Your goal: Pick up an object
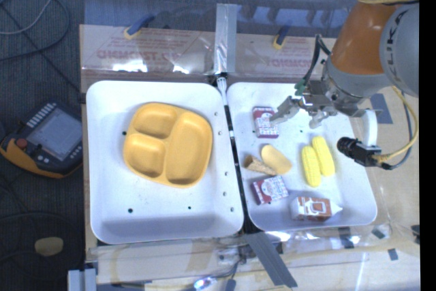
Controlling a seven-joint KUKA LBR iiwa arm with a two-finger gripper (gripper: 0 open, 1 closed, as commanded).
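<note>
Over the right white bin [368,211], near its far edge: grey arm with orange band [364,37], reaching in from the right. Two-finger gripper [300,110] hanging low there, fingers spread apart, nothing between them. Just beside the fingertips, towards the bin's left edge: small red-and-white carton [263,120], lying flat, untouched. Mid-bin: pale yellow chip-shaped piece [276,159] touching a tan wedge [257,163]. Towards the right edge: two yellow corn cobs [317,159] side by side. Near the front edge: another red-and-white carton [270,189], and a third red-and-white carton [313,208] at the front right. In the left white bin [109,215]: yellow three-compartment plastic tray [167,144], roughly centred.
</note>
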